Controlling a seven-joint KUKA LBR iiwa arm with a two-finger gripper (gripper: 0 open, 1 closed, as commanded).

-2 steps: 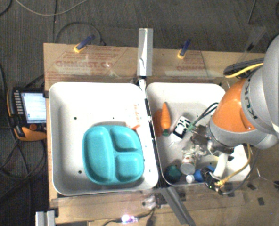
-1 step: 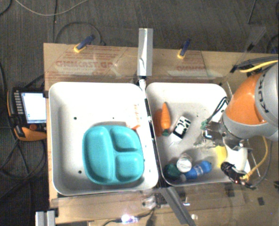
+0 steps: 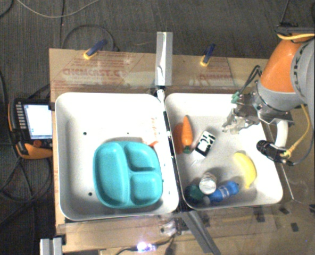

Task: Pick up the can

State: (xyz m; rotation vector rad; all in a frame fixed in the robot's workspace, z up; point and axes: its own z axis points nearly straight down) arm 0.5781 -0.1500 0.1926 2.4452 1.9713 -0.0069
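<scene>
The can (image 3: 207,185) lies near the front of the right bin (image 3: 264,198), its silvery end turned up. It is wedged between a dark green item (image 3: 193,193) and a blue bottle (image 3: 225,190). My gripper (image 3: 236,122) hangs over the back right part of the same bin, well behind the can and to its right. Nothing is visible in its grasp.
A carrot (image 3: 185,132) and a small black-and-white object (image 3: 204,143) lie at the bin's back left. A banana (image 3: 246,169) lies right of the can. The left bin (image 3: 67,142) holds a teal divided plate (image 3: 127,175). A black cable (image 3: 272,151) hangs off the arm.
</scene>
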